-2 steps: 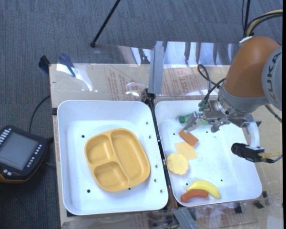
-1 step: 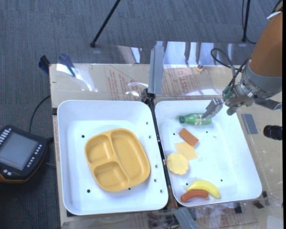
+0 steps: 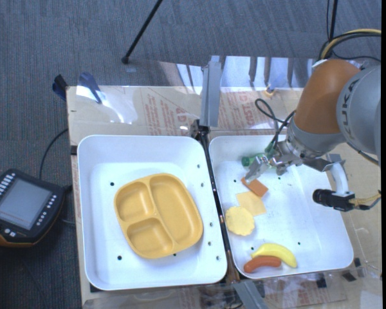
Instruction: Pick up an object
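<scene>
Open floor and clutter in two white bins

The left white bin (image 3: 93, 166) has bare margins around a central yellow divided plastic plate (image 3: 157, 215). The right white bin (image 3: 321, 237) is bare at frame right; toy foods crowd its left and bottom edge.

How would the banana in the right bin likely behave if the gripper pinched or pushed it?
The banana looks smooth and curved, so it may slip or pivot when pinched. It probably is light toy food. It touches the sausage, so a push would likely shift both.
</scene>
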You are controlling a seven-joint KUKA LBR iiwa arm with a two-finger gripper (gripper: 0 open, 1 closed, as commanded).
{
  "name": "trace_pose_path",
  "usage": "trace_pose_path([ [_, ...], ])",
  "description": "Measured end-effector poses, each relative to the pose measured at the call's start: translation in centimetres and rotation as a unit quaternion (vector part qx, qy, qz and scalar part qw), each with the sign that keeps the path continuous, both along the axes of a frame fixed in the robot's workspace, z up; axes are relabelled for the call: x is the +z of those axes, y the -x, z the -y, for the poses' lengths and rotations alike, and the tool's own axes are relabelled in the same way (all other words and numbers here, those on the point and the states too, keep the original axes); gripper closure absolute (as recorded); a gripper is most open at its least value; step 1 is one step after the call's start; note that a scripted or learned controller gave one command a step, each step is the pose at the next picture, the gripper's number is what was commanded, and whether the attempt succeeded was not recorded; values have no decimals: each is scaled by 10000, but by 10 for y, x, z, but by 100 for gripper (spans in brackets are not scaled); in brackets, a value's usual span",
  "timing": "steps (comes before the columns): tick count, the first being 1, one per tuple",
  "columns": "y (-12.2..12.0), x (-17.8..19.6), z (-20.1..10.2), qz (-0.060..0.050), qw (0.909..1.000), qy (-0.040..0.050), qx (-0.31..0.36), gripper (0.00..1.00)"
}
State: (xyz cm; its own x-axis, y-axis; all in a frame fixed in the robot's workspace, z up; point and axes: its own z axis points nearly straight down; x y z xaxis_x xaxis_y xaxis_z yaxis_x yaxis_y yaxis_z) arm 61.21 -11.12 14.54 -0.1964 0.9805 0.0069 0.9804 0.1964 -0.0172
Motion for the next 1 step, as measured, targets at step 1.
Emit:
trace_pose_path([
  [1, 7, -62, -8, 38, 9999, 7, -145, 0],
])
